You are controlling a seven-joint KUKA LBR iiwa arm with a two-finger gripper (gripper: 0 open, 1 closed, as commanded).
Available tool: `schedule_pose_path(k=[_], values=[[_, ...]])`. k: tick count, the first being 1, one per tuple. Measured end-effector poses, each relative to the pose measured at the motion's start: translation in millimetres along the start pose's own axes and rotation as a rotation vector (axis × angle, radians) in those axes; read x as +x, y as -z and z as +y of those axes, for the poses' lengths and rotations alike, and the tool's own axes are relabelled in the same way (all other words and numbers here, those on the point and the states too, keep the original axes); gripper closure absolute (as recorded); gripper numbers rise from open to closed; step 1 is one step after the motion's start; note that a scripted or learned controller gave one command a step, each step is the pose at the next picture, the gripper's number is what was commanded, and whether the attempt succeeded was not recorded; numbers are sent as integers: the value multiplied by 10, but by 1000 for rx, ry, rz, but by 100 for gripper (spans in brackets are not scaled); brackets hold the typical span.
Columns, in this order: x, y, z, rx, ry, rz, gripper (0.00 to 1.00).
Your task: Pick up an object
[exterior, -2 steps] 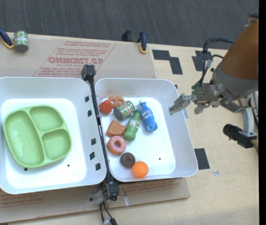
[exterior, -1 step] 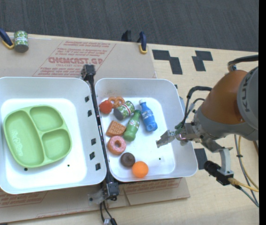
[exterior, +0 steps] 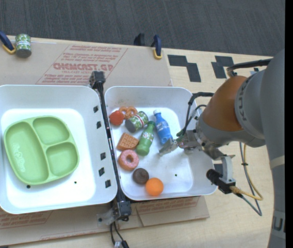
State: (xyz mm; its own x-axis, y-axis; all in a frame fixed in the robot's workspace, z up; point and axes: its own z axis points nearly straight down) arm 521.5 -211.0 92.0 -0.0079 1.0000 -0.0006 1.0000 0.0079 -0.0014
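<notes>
Hand (exterior: 168,148) low in right bin (exterior: 188,186) — beside blue bottle (exterior: 162,128)

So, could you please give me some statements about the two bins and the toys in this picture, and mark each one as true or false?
1. The green divided plate lies in the left bin. True.
2. The orange ball sits in a compartment of the plate. False: it lies in the right bin, near its front edge.
3. The blue bottle lies beside the green bottle in the right bin. True.
4. The pink donut is outside both bins, on the cardboard. False: it lies inside the right bin, near the divider.
5. The gripper is over the right bin, close to the blue bottle. True.
</notes>
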Motion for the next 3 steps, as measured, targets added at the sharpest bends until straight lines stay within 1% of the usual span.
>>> schedule_pose_path(k=[1, 2, 3], values=[[-7, 105, 2, 1, 3, -2, 100], [42, 1698, 338, -3, -1, -1, 100], [2, 1231, 541, 3, 1, 1, 100]])
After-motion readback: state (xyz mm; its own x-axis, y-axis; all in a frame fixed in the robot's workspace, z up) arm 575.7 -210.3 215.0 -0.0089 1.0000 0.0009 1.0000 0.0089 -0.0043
